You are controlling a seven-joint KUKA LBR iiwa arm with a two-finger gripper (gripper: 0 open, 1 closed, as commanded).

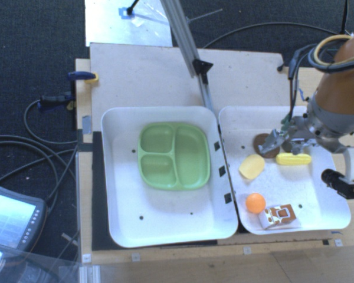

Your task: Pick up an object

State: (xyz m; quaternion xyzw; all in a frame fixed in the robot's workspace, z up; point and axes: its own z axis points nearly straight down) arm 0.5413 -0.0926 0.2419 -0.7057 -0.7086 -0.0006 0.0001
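Both bins white: left bin (115, 175) holds a light green divided tray (173, 156); right bin (336, 214) has a pale yellow rounded piece (252, 167), a bright yellow bar (294, 159), an orange ball (255, 203), a brown disc (264, 144), and a small brown-and-white patterned box (279, 216). Arm (341, 93) is grey with an orange band, gripper (281, 135) is metallic grey. Bench board (147, 75) pale beige, floor (29, 46) dark grey, clamp (82, 76) blue with a yellow tip, cables (41, 152) black.

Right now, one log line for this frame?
phase: reaching | gripper: low in right bin, over brown disc, beside yellow bar | held: nothing seen | left bin: green tray
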